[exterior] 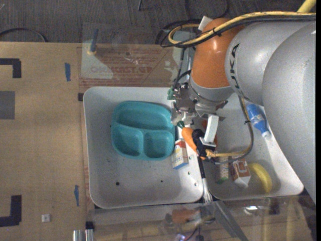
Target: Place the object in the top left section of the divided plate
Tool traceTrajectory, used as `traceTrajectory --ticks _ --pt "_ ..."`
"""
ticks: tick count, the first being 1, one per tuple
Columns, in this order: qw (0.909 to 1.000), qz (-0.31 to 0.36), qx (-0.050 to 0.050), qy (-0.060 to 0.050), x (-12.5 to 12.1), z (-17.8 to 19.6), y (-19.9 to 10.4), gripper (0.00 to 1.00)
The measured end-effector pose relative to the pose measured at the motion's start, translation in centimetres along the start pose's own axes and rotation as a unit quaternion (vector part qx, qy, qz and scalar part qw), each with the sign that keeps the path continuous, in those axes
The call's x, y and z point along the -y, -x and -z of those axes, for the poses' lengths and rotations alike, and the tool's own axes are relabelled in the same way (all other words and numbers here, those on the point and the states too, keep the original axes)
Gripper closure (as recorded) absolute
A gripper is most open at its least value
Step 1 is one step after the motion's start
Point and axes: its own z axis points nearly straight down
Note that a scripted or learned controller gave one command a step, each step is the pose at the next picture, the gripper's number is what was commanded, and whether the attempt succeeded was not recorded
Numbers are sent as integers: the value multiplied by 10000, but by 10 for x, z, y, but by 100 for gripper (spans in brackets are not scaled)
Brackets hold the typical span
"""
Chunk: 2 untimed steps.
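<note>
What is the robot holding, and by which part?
Cannot be told. An orange object is right by the gripper, but this view does not settle whether it is gripped.

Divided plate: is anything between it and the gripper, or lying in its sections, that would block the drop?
Nothing visible does. The plate has bare sections, and the gripper sits right at its right rim. A small carton lies by the plate's lower right corner, off the direct line.

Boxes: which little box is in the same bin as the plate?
The white box beside the teal plate, in the left bin. The green box and the brown box lie in the right bin, by the banana.
</note>
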Motion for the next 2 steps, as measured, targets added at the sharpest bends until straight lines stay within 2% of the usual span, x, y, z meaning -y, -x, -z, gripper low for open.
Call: traceTrajectory --ticks 1,2 --pt "10000 -94 2 17 -13 17 -83 100" --pt "9986 526 5 -3 42 38 -85 100"
